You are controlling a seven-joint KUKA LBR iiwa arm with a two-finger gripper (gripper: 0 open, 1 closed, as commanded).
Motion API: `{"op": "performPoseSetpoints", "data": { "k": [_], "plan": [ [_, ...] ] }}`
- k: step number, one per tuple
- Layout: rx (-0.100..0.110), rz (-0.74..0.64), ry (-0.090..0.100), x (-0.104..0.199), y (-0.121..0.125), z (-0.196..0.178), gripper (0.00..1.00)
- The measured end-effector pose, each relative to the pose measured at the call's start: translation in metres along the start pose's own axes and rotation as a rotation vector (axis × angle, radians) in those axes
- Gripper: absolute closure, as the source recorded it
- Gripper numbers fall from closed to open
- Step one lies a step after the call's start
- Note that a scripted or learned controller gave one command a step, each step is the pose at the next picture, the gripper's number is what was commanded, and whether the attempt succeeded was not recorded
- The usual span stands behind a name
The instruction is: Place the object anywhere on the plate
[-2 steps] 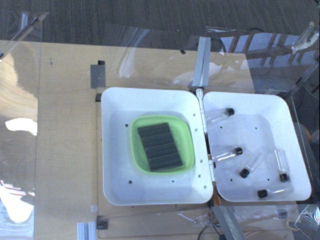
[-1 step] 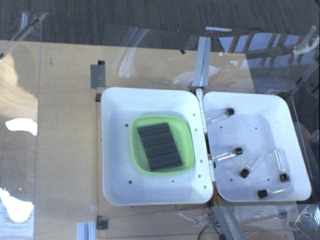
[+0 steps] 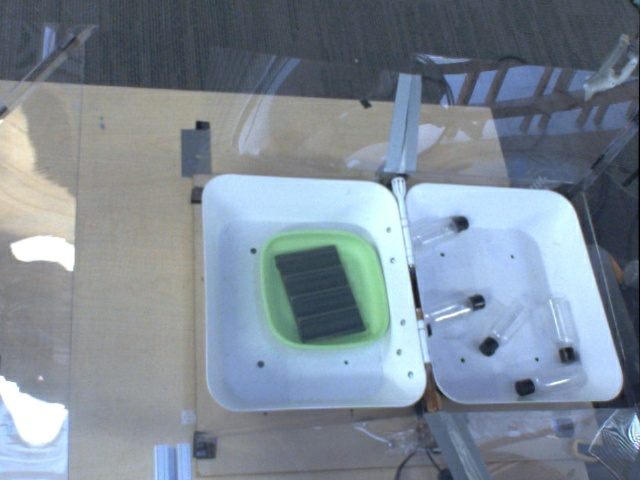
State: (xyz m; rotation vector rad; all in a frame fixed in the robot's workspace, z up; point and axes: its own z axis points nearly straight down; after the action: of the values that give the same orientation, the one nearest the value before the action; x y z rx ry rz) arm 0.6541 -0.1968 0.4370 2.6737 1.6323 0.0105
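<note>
Left bin [image 3: 230, 268], centre of frame: a lime-green square plate [image 3: 372, 288] with rounded corners and a raised rim. On it lies a dark grey, ribbed rectangular block [image 3: 319, 294], its long side tilted slightly, covering most of the plate's middle.

Right bin [image 3: 580, 268]: five small clear vials with black caps, scattered, well apart. One [image 3: 440, 229] at upper left, one [image 3: 455, 309] by the left wall, one [image 3: 502, 328] near centre, one [image 3: 561, 330] at right, one [image 3: 546, 382] at the lower edge.

Both bins sit on a pale wooden bench [image 3: 110, 268]. Jaws: cannot tell their state.
</note>
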Motion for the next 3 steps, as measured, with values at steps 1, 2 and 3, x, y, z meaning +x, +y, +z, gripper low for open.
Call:
{"op": "performPoseSetpoints", "data": {
  "k": [1, 2, 3],
  "plan": [
    [-0.001, 0.082, 0.001, 0.0085, 0.0137, -0.0002, 0.00],
    [0.004, 0.147, 0.000, 0.0039, 0.0077, 0.0007, 0.00],
    [0.001, 0.246, 0.001, 0.0041, 0.0101, 0.0001, 0.00]
  ]
}}
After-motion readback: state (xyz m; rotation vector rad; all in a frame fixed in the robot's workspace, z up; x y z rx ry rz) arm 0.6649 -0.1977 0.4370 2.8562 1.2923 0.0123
